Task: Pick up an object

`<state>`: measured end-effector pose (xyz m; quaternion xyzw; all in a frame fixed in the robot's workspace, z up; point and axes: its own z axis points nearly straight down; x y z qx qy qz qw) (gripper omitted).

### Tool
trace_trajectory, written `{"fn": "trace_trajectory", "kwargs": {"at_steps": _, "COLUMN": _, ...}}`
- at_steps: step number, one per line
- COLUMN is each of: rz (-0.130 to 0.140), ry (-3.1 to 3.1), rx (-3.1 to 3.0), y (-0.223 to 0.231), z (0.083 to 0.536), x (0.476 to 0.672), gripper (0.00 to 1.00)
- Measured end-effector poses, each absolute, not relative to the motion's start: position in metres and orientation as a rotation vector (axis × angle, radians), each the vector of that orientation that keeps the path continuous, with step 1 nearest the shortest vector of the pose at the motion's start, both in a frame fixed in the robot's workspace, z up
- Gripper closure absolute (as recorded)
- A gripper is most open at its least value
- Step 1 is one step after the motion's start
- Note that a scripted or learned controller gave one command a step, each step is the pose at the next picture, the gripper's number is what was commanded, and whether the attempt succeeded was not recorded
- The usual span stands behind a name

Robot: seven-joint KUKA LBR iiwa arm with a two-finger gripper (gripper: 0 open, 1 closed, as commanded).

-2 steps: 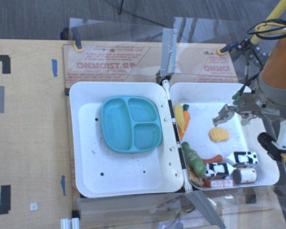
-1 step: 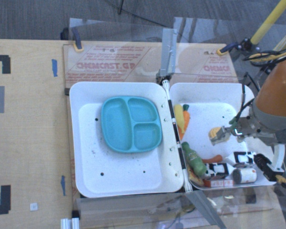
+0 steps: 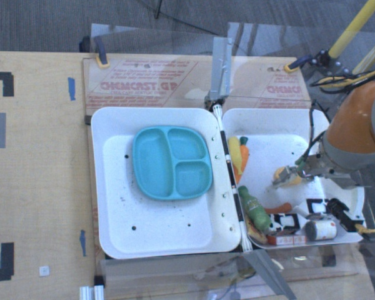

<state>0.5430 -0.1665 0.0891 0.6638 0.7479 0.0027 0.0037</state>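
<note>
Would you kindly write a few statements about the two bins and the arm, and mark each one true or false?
1. The teal divided plate lies in the left bin. True.
2. The plate has three compartments. True.
3. The green bottle lies on the plate. False: it lies in the right bin, near the wall between the bins.
4. The arm hangs over the left bin. False: it is over the right bin.
5. The white cylinder lies near the right bin's front edge. True.
</note>
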Motion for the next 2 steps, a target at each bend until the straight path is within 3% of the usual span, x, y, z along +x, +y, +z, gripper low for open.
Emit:
{"fn": "trace_trajectory", "kwargs": {"at_steps": 1, "rz": 0.007, "ry": 2.336, "rx": 2.081, "y": -0.169, "z": 0.099, "x": 0.544, "gripper": 1.0}}
{"fn": "trace_trajectory", "kwargs": {"at_steps": 2, "rz": 0.001, "ry": 2.279, "rx": 2.161, "y": -0.11, "z": 0.204, "x": 0.577, "gripper": 1.0}}
